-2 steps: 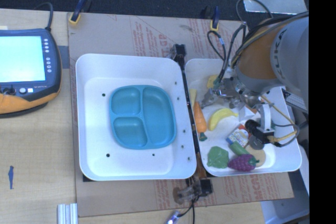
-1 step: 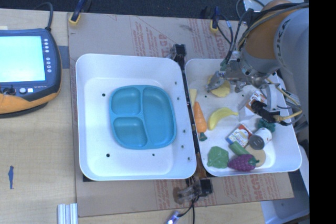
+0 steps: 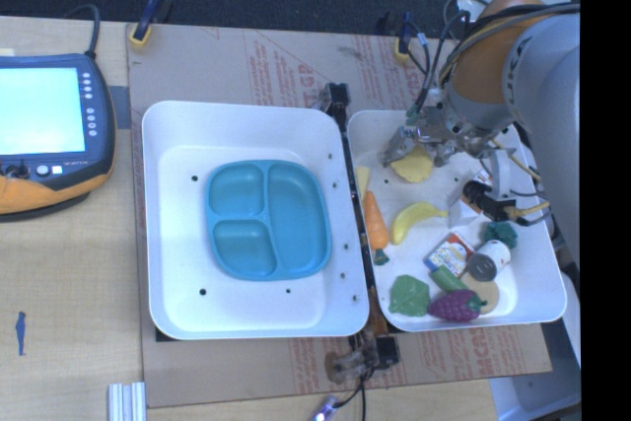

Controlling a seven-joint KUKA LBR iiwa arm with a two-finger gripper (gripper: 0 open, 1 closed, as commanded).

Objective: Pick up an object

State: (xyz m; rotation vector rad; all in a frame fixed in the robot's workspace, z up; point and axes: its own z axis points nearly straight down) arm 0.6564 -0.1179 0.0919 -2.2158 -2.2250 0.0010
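Approach stage: the gripper (image 3: 419, 145) hovers over a pale yellow toy food piece (image 3: 413, 168) at the right bin's (image 3: 537, 306) far end, jaws released astride it; next, descend and clench.

- A robotics lab or test cell, not a home.
- A teach pendant (image 3: 44, 128) with a lit screen and orange casing lies on the bench at the left.
- Two white bins (image 3: 158, 212) sit on a cardboard sheet (image 3: 246, 64) held down by clamps (image 3: 145, 23) at the far edge.
- The right bin holds plastic toy food such as a carrot (image 3: 375, 220) and grapes (image 3: 455, 307).
- Loose cables (image 3: 449, 25) run over the grey arm (image 3: 537, 84) at the right.
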